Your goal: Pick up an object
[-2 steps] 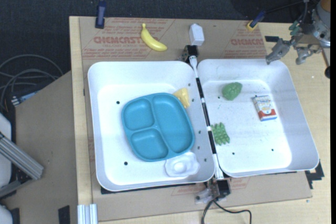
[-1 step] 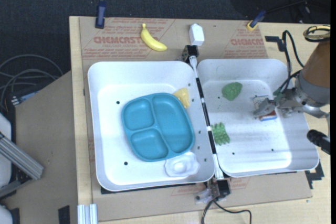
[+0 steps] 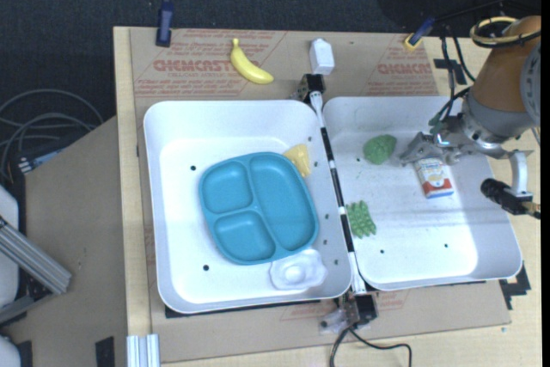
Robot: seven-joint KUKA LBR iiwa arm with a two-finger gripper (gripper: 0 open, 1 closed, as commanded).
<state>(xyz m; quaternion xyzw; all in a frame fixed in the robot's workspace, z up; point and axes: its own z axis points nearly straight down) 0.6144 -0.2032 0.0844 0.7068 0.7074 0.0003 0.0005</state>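
Grey arm low over right bin [image 3: 481, 271], hand [image 3: 427, 147] beside carton [image 3: 436, 179], grip state unclear

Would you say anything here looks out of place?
Yes: the banana lies on the cardboard behind the left bin, outside both bins, unlike the other objects. Nothing looks spilled or damaged.

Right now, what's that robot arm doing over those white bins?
The arm reaches in over the right bin, and its gripper hangs low between a green lump and a small carton. It isn't holding anything that I can see. Another green piece lies nearby. The left bin has a blue tray, and a banana sits outside.
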